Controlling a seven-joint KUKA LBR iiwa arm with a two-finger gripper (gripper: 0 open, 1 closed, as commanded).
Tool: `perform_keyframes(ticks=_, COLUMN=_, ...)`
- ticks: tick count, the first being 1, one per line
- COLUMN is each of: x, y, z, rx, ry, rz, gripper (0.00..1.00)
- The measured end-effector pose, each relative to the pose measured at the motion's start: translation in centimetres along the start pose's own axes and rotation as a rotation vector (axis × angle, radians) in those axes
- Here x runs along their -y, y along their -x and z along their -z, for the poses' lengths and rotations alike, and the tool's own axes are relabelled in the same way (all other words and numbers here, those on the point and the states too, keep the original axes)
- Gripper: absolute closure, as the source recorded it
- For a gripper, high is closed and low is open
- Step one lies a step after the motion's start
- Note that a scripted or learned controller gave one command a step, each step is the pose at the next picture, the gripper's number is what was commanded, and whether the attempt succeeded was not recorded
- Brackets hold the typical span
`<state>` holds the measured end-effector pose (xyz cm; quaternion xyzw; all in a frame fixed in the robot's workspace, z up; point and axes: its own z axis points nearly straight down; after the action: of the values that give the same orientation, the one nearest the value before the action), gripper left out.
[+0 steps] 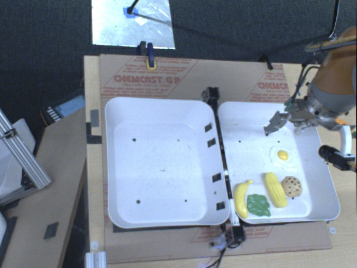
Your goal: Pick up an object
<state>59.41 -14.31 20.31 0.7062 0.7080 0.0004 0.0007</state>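
A downward, slanted look at a workbench holding two shallow white bins side by side. The left bin [159, 161] has nothing in it but a few small dark specks on its floor. A row of black clips [215, 161] runs along the seam where the two bins meet. In the right bin [245, 121], all the toy food sits in the near part: a yellow banana [241, 199] by the inner wall, a green leafy piece [259, 205] touching it on its right, then a yellow corn cob [275, 189] lying at a slant, with a brown cookie [292, 186] just beside it. A fried egg [281, 156], white with a yellow yolk, lies a little farther back, above the corn. Beyond the egg, toward the bin's far right, the grey gripper [274, 123] hangs over bare bin floor; whether its fingers are apart or closed cannot be told from this angle, and nothing is seen held in them. The arm [334, 77], orange-banded, enters from the right edge. This looks like the approach step, with no object picked yet. The next move likely calls for travelling toward the viewer over one item, the egg being nearest, then descending squarely onto it.
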Motion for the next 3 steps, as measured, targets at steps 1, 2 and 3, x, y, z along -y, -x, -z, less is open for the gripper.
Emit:
perform_keyframes(ticks=1, x=-3.4, y=-9.5, z=11.6, rx=-0.002, ry=0.016, rz=0.013, gripper=0.00)
perform_keyframes(ticks=2, x=6.4, y=-15.1, z=-2.6, rx=-0.004, ry=-0.019, rz=0.006, gripper=0.00)
perform_keyframes(ticks=3, x=5.1, y=-19.1, z=13.8, rx=-0.004, ry=0.019, rz=0.008, gripper=0.00)
